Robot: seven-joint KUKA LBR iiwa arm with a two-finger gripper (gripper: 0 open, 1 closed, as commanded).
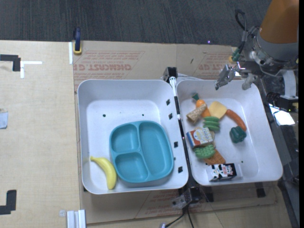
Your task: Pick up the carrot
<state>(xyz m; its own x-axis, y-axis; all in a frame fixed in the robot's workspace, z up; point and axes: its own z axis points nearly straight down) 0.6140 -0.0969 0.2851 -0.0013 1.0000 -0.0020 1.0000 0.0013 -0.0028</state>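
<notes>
While two shallow white bins are seen side by side on the counter (pixel 38 127) from above, the grey arm with its orange band is shown reaching in from the right, and its end effector (pixel 236 76) is held above the far rim of the right bin (pixel 266 141), with its two fingers spread apart and nothing between them. The carrot (pixel 236 119), an orange tapered piece, is found lying at a slant in the right bin, near the bin's right wall, just beside a yellow wedge (pixel 217 109) and touching or nearly touching a dark green vegetable (pixel 237 135) at its lower end. Other toy foods are clustered to its left, among them a small carton (pixel 200 137) and a black-and-white box (pixel 223 171). In the left bin (pixel 95 99) a blue divided plate (pixel 141 151) and a banana (pixel 107 171) are seen. The approach step is judged to be in hand, with no grasp yet made. A move toward the near side and downward is judged to be needed next, with the fingers turned across the carrot's narrow width so that its neighbours are not caught.
</notes>
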